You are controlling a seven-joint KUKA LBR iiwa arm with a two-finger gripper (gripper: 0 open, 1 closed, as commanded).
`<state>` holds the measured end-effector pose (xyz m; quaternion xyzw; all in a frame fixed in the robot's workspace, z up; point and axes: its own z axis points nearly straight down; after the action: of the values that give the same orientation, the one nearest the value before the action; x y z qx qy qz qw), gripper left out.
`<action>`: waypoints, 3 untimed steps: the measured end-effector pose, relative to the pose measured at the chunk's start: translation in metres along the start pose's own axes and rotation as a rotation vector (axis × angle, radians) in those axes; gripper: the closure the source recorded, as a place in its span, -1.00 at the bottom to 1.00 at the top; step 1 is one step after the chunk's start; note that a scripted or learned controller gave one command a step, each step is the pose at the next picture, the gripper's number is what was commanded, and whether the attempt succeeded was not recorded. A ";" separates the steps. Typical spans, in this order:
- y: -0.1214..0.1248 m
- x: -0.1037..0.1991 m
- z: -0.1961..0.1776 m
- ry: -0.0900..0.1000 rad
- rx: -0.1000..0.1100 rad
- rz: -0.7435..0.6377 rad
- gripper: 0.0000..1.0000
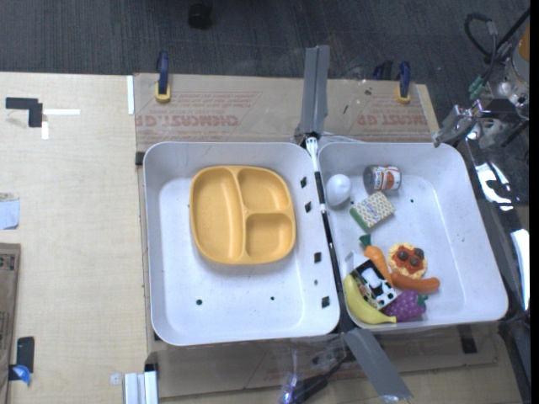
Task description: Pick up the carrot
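The carrot (376, 258) is a small orange piece with a green tip, lying in the right bin (459, 225) near its lower middle. It is wedged among other toy food: a pizza slice (408, 260) to its right and a black-and-white item (374, 283) just below it. The arm's end with the gripper (456, 125) hangs over the bin's far right corner, well away from the carrot, and nothing is seen held in it.
A yellow divided plate (243, 215) lies in the left bin (168, 251). The right bin also holds a white ball (338, 188), a small can (382, 178), a green-edged block (373, 210), a sausage (418, 284), a banana (362, 304) and purple grapes (409, 306).
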<state>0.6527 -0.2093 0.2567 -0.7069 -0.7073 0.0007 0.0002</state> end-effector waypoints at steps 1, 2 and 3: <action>-0.090 0.044 0.112 0.001 0.002 -0.056 -1.00; -0.120 0.103 0.165 0.001 0.000 -0.236 -1.00; -0.120 0.101 0.156 0.000 -0.001 -0.231 1.00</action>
<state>0.5329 -0.1080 0.1005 -0.6206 -0.7841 0.0005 -0.0002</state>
